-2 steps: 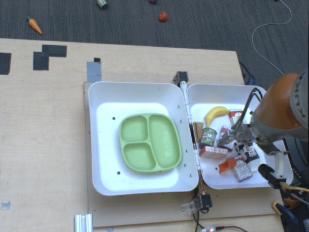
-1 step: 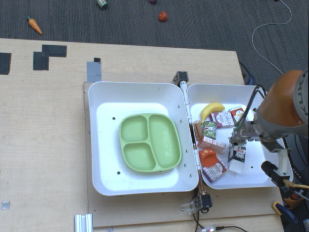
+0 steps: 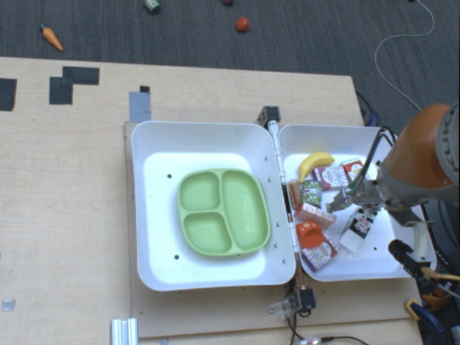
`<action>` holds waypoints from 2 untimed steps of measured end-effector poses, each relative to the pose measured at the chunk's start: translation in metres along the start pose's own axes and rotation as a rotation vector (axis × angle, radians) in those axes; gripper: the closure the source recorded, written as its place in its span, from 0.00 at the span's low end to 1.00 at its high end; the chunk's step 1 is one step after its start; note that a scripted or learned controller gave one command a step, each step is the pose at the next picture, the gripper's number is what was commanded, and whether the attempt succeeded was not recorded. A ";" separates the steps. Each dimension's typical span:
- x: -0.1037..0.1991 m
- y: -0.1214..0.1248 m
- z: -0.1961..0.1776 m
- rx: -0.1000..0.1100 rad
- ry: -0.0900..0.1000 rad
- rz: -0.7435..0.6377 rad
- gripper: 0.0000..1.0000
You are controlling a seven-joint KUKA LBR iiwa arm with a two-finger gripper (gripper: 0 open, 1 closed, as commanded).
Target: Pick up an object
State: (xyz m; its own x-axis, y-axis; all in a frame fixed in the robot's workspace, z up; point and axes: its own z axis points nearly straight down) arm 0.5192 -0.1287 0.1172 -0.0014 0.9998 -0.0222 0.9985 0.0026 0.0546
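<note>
The right bin holds a heap of small items. Among them are a yellow banana, a green-labelled packet, a red and white packet, a red-orange piece and a small white and black pack. My gripper hangs low over the middle of this bin, just above the white and black pack and right of the heap. The grey wrist and orange band cover the bin's right side. The slant hides the gripper's tips.
The left bin holds a light green divided plate. A metal clamp sits where the bins meet. Black tape patches mark the wooden bench on the left. On the far carpet lie a toy carrot and small toys. Cables hang at the right.
</note>
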 end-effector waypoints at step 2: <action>0.021 -0.012 0.011 0.002 -0.003 0.003 0.00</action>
State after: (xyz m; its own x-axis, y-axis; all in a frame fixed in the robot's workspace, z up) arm 0.5077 -0.1084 0.1055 0.0014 0.9997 -0.0255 0.9986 0.0000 0.0531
